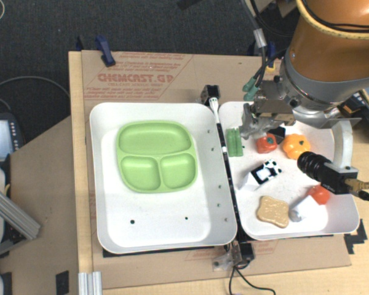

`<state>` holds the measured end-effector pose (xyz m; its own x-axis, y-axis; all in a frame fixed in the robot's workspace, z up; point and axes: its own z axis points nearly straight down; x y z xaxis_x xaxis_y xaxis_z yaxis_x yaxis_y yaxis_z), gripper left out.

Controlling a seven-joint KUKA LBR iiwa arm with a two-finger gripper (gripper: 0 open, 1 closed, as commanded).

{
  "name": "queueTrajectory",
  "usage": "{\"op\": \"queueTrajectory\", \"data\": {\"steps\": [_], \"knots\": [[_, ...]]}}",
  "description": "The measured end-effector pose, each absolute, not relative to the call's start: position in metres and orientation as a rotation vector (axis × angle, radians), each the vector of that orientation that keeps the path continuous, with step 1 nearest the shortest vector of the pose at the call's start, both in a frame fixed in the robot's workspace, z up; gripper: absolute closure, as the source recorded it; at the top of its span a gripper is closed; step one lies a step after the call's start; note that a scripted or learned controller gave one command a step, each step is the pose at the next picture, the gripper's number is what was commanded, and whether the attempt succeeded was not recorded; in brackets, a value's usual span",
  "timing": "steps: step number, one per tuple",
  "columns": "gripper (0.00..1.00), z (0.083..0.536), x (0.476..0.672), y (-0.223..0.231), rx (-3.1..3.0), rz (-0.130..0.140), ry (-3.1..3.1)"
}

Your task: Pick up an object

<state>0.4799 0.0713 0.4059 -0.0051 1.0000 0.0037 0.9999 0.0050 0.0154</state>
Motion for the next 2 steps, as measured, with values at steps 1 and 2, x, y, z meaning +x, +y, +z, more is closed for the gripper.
{"op": "queueTrajectory", "data": {"steps": [1,2], "knots": [[1.00,0.484,0.480,0.093,2.213,0.016,2.221],[1.00,0.538,0.501,0.129,2.214,0.011,2.223]]}}
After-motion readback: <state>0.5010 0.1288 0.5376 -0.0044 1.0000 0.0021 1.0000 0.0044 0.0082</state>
